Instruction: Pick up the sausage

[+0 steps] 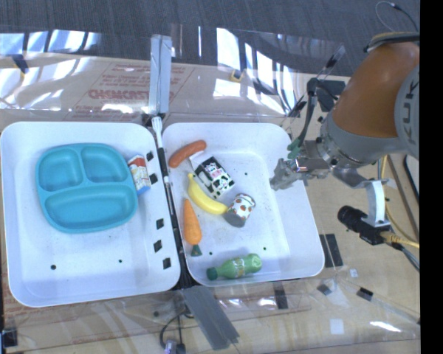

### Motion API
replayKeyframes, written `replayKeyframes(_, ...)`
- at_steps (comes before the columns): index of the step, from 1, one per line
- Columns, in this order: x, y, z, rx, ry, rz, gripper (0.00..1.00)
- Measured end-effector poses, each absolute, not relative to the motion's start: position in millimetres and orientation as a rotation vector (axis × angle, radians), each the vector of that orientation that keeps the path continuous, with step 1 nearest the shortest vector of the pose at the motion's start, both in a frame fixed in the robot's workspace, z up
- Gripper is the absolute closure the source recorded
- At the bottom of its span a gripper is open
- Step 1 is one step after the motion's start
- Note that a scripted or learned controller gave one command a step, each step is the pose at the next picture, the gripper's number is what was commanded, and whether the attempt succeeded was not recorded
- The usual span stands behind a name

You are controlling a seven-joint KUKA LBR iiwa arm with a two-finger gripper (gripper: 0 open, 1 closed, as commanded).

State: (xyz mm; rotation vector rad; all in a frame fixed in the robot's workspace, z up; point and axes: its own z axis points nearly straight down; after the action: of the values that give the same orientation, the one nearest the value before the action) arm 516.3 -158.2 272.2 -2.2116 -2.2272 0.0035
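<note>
Claw (282, 174) of ours hangs over the right bin's (299, 242) right edge; whether it is apart or together we cannot tell. Our sausage (187, 153) lies at that bin's far-left corner, well apart.

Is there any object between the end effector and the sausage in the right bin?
Nothing visible blocks it. The end effector is at the bin's right rim; the sausage lies near the upper left, bare floor between, the toy cow just below that line.

The arm (373, 105) is extended from the frame's right, its gripper (283, 174) positioned right of centre.
</note>
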Motion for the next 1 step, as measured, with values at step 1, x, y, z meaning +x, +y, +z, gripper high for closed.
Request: replayKeyframes(1, 609.6, -86.1, 242.2, -2.133, -2.303, 0.003, 0.0)
